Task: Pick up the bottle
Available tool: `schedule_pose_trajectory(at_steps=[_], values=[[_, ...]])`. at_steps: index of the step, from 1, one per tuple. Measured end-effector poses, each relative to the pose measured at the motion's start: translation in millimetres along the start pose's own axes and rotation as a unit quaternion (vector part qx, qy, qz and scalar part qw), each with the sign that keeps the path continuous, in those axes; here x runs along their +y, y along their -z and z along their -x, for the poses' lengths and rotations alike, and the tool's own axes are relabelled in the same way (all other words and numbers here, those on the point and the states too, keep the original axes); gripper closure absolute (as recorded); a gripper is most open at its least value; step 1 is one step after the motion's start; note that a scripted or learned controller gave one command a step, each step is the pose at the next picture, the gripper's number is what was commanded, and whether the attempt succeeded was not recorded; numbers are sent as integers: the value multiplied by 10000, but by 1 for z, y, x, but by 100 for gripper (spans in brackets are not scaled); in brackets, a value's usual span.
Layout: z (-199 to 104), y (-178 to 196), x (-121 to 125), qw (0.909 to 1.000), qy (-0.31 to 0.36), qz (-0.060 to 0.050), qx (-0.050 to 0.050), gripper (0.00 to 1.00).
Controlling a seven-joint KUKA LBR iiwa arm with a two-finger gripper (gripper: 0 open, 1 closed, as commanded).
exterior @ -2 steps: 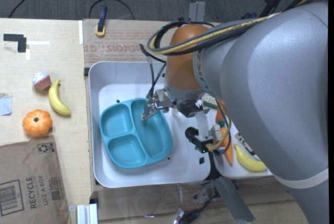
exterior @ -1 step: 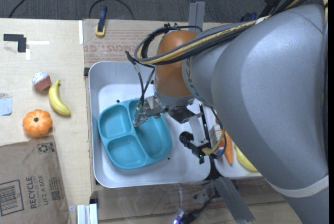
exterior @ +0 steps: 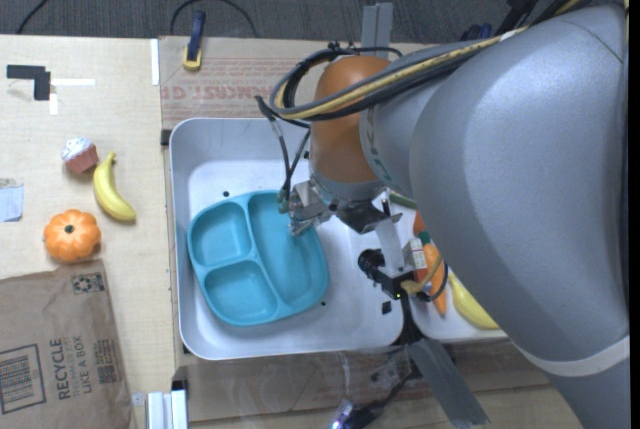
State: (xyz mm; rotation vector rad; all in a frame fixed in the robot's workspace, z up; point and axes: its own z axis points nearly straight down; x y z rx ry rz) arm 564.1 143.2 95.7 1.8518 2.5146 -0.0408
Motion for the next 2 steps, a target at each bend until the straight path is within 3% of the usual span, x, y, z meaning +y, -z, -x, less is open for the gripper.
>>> schedule_pose_trajectory(at_steps=[1, 2], values=[[-50, 89, 60, 9982, 591, 51, 125, 100], [-48, 95, 58, 9982, 597, 19, 103, 100]])
